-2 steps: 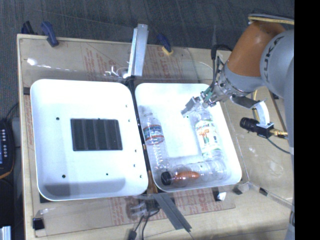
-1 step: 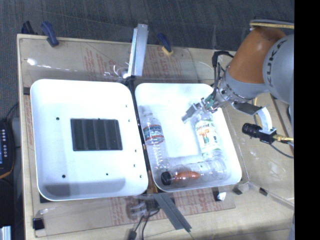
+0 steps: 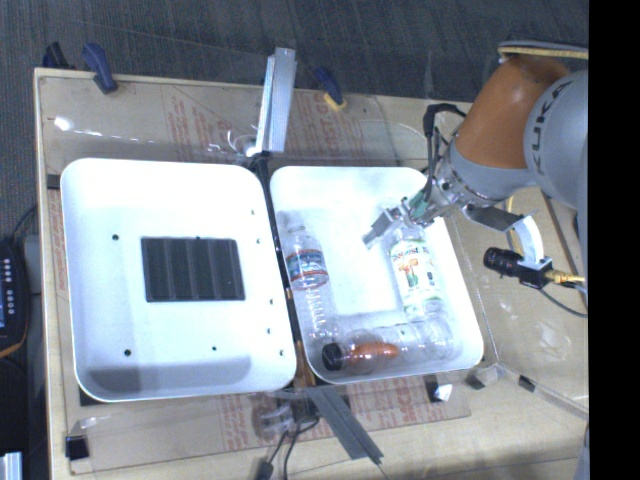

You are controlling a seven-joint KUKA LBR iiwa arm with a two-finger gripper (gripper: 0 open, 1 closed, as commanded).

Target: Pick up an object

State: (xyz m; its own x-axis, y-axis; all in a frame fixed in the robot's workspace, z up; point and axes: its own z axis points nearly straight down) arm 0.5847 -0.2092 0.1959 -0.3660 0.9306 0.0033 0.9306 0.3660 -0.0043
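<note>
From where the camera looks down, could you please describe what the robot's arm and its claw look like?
The arm is rounded and grey, with a broad orange band above the wrist and dark lettering on the grey shell at the right. A thin black cable loops beside the wrist. The claw is small, grey metal with a green touch near the fingers. A white bracket with a black cylinder sticks out below the wrist.

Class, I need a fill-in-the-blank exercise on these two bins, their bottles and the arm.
1. The right bin holds ___ bottles.
2. The dark ribbed panel lies in the ___ bin.
3. The gripper hangs above the ___ bin.
4. The bottle with the black cap lies along that bin's ___ wall.

Missing words: three; left; right; near
</note>
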